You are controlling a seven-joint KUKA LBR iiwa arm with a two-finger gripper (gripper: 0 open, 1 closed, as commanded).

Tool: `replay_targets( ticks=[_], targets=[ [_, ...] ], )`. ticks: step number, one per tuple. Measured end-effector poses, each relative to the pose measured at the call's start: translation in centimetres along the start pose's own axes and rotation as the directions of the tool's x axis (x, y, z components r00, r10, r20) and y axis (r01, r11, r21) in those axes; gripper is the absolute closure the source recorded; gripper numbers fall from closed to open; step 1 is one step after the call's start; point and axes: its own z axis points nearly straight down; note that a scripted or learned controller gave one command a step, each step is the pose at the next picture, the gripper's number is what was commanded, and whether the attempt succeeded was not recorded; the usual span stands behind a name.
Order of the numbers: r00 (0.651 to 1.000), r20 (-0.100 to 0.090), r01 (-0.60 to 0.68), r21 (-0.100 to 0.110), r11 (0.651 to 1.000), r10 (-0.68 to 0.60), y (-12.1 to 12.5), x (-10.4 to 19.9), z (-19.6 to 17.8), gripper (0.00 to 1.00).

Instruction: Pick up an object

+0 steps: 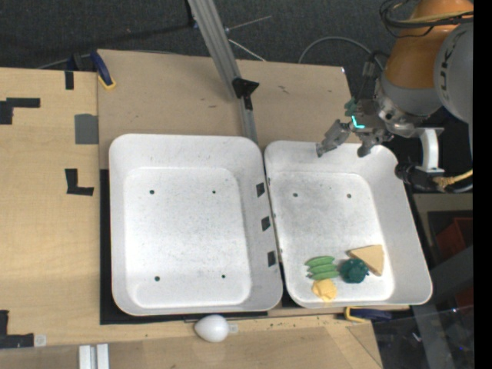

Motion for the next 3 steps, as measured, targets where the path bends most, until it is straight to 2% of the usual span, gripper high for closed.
replay_targets(
  ticks=[1,3],
  targets=[
    [1.000,0.001,0.001,-0.004,1.000,-0.001,0.1,0.0,-0.2,0.00],
    [1.000,0.002,0.000,0.000,1.000,0.000,-0.6,0.3,8.7,0.00]
  ],
)
